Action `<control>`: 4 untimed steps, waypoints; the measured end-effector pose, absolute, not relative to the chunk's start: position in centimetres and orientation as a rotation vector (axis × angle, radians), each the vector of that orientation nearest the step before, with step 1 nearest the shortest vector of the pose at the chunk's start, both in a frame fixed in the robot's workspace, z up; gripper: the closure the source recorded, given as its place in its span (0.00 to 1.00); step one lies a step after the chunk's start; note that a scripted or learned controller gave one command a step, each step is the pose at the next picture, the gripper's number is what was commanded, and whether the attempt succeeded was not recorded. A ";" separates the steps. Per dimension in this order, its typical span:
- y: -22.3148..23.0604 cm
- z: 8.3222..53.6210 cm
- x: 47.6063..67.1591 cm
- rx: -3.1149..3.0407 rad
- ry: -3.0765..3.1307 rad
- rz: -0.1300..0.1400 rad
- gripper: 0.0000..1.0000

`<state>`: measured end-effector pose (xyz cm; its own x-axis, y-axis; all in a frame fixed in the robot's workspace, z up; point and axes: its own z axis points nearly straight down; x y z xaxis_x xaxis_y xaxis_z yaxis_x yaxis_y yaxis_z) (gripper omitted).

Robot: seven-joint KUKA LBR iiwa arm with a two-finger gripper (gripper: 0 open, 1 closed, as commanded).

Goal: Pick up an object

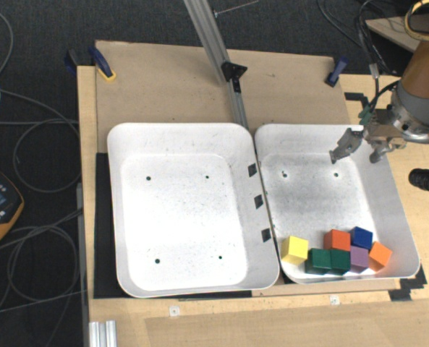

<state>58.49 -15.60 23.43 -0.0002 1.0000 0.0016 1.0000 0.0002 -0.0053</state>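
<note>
1. The end effector (pixel 359 149) hangs over the far edge of the right-hand shallow white plastic bin (pixel 308 194), its two grey fingers spread apart and grasping nothing.
2. The candidates to pick sit well apart from it, toward the near rim: a yellow cube (pixel 296 249), two dark green cubes (pixel 320 259) (pixel 340 260), a red-orange cube (pixel 336 239), a blue cube (pixel 362 236), a purple cube (pixel 359 256) and an orange cube (pixel 380 254).
3. Main risk, as I judge it: the cubes are packed touching one another, so a finger could land on top of a neighbour instead of sliding beside the target.
4. The cluster lies against the bin's sloped near wall; a descent there could strike the rim or shove blocks up the slope.
5. The yellow cube stands slightly apart from the rest, likely the cleanest choice.
6. The left-hand white bin (pixel 178 194) offers nothing to grasp.
</note>
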 end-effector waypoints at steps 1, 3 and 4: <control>-16.3 18.9 58.6 -2.218 -2.217 0.005 0.00; -16.1 16.0 59.0 -2.221 -2.223 -0.004 1.00; -16.3 22.5 59.0 -2.225 -2.228 -0.007 1.00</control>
